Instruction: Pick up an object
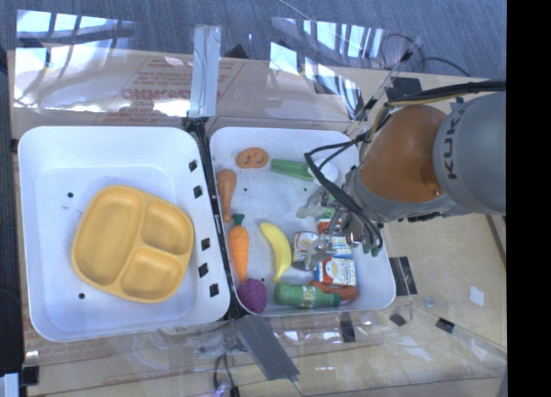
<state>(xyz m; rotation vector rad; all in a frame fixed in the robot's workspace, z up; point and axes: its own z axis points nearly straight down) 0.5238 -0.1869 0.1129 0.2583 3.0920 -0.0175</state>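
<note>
1. White plastic bins are sitting side by side on the bench; the left bin [34,214] is holding one yellow divided plate [131,243], lying flat near its middle.
2. The right bin [258,139] is carrying all the small stuff, so any pick is likely happening here.
3. Along its 9 o'clock wall: a tan bread-like piece [226,190], then a carrot [239,249] below it, greens pointing to 12.
4. At 12 o'clock: a small orange pretzel-like thing [252,158], and a green stick [291,169] just to its 3 o'clock side.
5. A banana [275,251] is lying near the bin's centre, just beside the carrot.
6. At 6 o'clock: a purple item [252,295] in the corner and a green bottle [306,295] lying on its side along the wall.
7. A small carton [341,271] with red and white print is sitting toward 4 o'clock, with a red piece partly under it.
8. The arm [413,163] is reaching in from 3 o'clock, orange band over the bin's right half, cables trailing.
9. The gripper [329,236] is hanging low over the clutter between banana and carton, probably going for something there.
10. Fingers: can't tell whether released or clenched; too much clutter and metal overlapping, and nothing is clearly showing between them.
11. Judging: no object lifted yet.
</note>
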